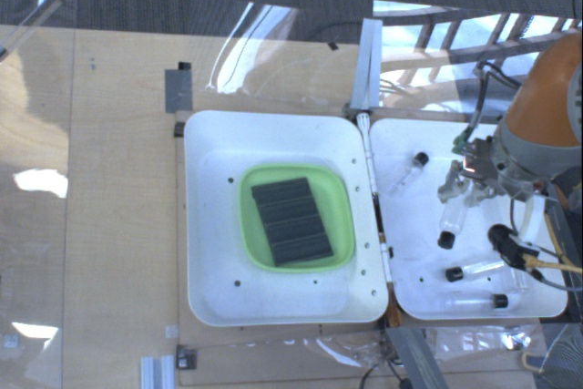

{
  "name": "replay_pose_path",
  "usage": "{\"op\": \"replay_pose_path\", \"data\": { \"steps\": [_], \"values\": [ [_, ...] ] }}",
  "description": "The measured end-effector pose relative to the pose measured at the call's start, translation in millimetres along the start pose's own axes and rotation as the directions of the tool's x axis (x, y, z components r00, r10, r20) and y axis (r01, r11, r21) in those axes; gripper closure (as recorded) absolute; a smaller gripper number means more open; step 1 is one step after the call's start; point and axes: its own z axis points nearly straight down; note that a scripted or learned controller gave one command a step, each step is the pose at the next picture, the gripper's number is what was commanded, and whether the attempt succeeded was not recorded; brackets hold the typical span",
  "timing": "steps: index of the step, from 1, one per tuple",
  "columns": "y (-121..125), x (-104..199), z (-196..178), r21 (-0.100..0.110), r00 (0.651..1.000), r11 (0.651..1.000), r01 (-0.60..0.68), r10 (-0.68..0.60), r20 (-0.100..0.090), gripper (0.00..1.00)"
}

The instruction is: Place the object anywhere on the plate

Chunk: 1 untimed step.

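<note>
Bright, even daylight floods the bench (109, 196), and the two white bins (273, 141) come close to washing out. Strong glare streaks across the upper centre and upper right of the frame, with a pale reflection patch at the left edge. Shadows are soft and faint. Focus is slightly soft throughout, and small items at right look blurry.
</note>
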Motion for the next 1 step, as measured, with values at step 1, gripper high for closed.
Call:
{"op": "replay_pose_path", "data": {
  "steps": [1],
  "values": [
    [-17.7,79.3,-8.5,0.000,0.990,0.990,0.138,-0.138,-0.002,1.00]
  ]
}}
